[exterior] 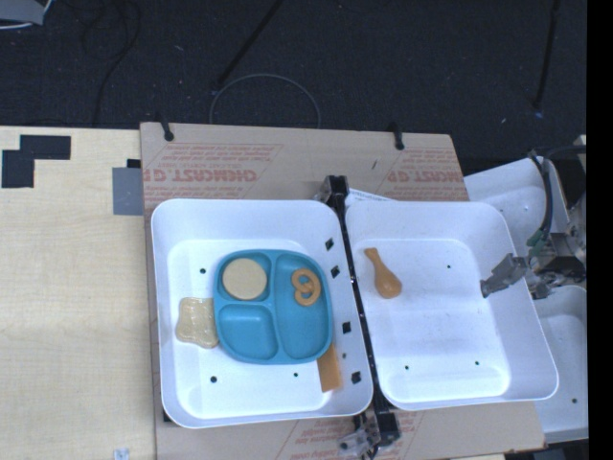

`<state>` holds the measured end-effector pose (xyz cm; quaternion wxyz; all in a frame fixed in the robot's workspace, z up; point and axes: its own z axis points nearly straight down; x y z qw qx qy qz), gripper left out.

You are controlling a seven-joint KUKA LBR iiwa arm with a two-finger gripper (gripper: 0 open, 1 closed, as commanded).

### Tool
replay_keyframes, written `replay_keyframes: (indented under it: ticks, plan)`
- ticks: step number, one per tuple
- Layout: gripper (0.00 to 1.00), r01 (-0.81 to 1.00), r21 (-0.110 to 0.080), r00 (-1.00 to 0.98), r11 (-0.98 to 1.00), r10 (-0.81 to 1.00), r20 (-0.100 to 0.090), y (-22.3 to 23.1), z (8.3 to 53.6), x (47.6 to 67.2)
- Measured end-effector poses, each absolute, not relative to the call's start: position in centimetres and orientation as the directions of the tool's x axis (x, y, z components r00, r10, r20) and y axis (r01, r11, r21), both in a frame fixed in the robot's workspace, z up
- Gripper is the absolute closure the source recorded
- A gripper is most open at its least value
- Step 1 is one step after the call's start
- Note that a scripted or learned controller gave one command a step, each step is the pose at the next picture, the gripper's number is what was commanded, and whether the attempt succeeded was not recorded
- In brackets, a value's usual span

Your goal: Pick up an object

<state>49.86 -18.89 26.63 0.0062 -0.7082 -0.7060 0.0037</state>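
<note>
Pre-grasp: my pincer [502,278] hovers at the right bin's [436,391] far edge, finger state indiscernible; next, reach leftward to the wooden spoon [382,274].

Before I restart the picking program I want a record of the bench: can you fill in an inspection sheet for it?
Surface: two shallow white bins, left bin and right bin, on brown cardboard.
Job's things: blue sectioned plastic tray holding a round tan disc and a brown pretzel; pale bread-like slice and an orange-brown strip beside it; tan wooden spoon in the right bin.
Clutter: nothing seen.
Gripper: gripper at the right bin's right edge, holding nothing.
Cables: black cables on the dark floor.
Surroundings: light wooden bench.
</note>
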Motion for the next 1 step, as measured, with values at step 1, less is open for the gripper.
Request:
replay_keyframes:
  ticks: [1]
  plan:
    - [0.0,1.0,-0.003,0.0,0.0,1.0,0.001,-18.87,27.23,50.06]
